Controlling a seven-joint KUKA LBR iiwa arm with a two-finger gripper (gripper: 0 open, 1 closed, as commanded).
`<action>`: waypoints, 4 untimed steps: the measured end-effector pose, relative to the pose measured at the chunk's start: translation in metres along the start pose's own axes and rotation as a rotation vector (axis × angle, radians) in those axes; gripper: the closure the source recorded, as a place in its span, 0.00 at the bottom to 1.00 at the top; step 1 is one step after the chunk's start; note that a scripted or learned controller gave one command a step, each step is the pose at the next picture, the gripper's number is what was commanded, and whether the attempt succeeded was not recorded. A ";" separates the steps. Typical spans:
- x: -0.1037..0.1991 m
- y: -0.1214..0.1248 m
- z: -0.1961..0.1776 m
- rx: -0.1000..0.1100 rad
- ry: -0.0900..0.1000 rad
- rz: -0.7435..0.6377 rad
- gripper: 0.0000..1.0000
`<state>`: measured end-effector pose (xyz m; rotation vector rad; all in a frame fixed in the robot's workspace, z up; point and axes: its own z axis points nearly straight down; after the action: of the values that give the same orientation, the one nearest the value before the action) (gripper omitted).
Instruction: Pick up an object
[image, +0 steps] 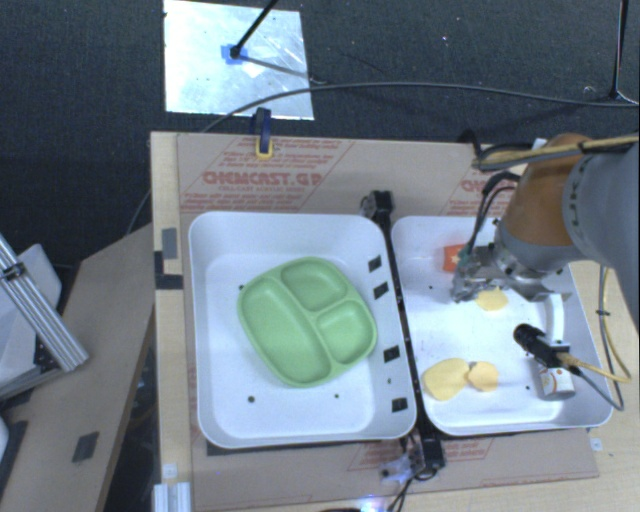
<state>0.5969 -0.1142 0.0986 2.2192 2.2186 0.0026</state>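
My gripper (466, 287) hangs low over the back half of the right bin (430, 330), with the grey arm reaching in from the right. A small pale yellow piece (493, 300) lies right beside the gripper on its right. An orange-red block (454, 258) sits just behind the gripper, partly hidden by it. Two more yellow pieces, a larger pale one (445, 380) and a smaller orange-yellow one (484, 376), lie together near the bin's front. I cannot make out anything between the gripper and the bin floor.
The left bin (220, 400) holds a light green divided plate (305, 320) tilted across its middle. A black divider with clips (395, 330) runs between the two bins. A cardboard sheet (270, 175) lies under both bins.
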 end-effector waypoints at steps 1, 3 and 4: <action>0.001 0.012 -0.057 -0.002 0.000 -0.004 1.00; -0.002 0.021 -0.144 0.000 0.001 -0.005 1.00; 0.040 0.026 -0.143 0.001 0.002 -0.009 1.00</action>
<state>0.6222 -0.0735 0.2414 2.2110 2.2303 0.0034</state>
